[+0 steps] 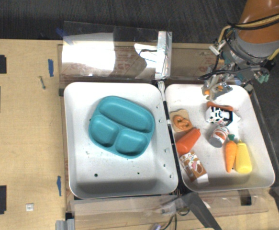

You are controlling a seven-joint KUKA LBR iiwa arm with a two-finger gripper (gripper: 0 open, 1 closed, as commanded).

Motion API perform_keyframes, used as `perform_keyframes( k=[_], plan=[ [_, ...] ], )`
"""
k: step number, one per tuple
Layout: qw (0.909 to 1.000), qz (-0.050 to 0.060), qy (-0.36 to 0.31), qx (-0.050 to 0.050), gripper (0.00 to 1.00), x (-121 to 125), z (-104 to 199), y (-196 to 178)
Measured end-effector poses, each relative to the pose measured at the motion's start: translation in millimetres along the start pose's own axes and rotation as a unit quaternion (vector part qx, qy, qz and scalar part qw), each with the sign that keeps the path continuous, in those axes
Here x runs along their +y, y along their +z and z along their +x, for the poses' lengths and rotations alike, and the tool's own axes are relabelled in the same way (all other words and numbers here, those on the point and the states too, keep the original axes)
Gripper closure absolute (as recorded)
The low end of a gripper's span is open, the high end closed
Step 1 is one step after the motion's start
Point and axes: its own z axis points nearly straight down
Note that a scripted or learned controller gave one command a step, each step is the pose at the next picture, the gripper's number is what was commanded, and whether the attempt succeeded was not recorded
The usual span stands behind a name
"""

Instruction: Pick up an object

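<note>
The right bin [261, 176] holds several small items. Among them are a white object with black patches [219, 115], a small can [218, 136], a carrot [230, 155] and a yellow piece [243, 158]. There is also an orange-red bottle [188, 140], a round tan pastry [181, 121] and a brown and white packet [194, 167]. My gripper [217, 87] hangs over the bin's far edge, just above and behind the black-patched object. An orange-red strip [219, 105] lies right under the gripper, on top of that object.
The left bin [77, 176] holds a teal divided plate [121, 126]. A clear plastic sheet [115, 56] with a taped edge stands behind the bins. The arm's grey wrist and orange band [263, 13] fill the top right corner. Wooden bench lies to the left.
</note>
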Motion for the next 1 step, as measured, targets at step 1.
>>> perform_keyframes(
  k=[1],
  plan=[
    [0.9988, 0.003, -0.049, -0.004, 1.00, -11.8, -9.3, 8.7]
  ],
)
